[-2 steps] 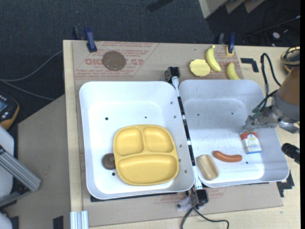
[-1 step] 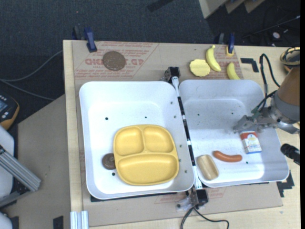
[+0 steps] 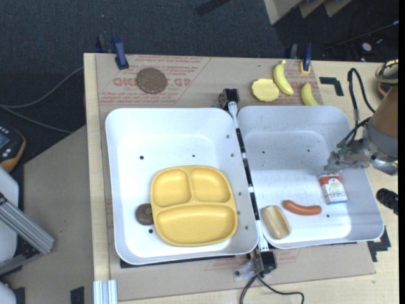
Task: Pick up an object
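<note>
In the right bin (image 3: 297, 138) lie three small things near its front right corner: a red, white and blue carton (image 3: 333, 189), a red sausage (image 3: 302, 208) and a tan bun (image 3: 275, 222). My gripper (image 3: 342, 159) reaches in from the right and hovers over the bin's right side, just behind the carton and apart from it. In the left bin (image 3: 164, 135) rests a yellow divided tray (image 3: 192, 204) with a brown disc (image 3: 145, 215) at its left edge.
Behind the bins, on the cardboard bench top, lie two toy bananas (image 3: 283, 78) (image 3: 308, 94), a yellow lump (image 3: 265, 90) and a brown disc (image 3: 151, 80). Blue clamps (image 3: 119, 51) hold the back edge. A black cable (image 3: 354, 100) runs by the arm.
</note>
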`<state>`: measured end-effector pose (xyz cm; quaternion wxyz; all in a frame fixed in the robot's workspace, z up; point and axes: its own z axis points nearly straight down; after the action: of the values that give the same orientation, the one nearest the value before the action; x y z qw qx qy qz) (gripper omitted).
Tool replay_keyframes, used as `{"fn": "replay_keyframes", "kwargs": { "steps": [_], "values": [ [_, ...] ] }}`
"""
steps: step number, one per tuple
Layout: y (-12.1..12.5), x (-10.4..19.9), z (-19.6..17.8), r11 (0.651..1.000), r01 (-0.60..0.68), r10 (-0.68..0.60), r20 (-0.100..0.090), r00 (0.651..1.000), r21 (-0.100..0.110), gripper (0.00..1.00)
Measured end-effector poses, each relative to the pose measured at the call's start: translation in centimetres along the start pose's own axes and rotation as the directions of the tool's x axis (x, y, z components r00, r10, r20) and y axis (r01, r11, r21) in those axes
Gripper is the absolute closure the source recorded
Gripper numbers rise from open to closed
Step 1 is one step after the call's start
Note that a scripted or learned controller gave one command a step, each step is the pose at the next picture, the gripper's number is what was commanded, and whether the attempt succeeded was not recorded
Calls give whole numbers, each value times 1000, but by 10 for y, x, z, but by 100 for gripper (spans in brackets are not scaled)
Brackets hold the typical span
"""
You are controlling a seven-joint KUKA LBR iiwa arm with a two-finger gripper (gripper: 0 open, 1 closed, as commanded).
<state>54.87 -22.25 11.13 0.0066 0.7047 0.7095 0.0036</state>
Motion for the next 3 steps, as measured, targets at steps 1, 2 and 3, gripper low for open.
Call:
{"fn": "replay_keyframes", "kwargs": {
  "steps": [1,2,3],
  "values": [
    [0,1,1,1000,0,0,-2,1000,2,0],
    [-9,13,28,1000,-6,6,-6,1000,18,0],
    [-8,12,16,1000,-6,6,-3,1000,13,100]
  ]
}}
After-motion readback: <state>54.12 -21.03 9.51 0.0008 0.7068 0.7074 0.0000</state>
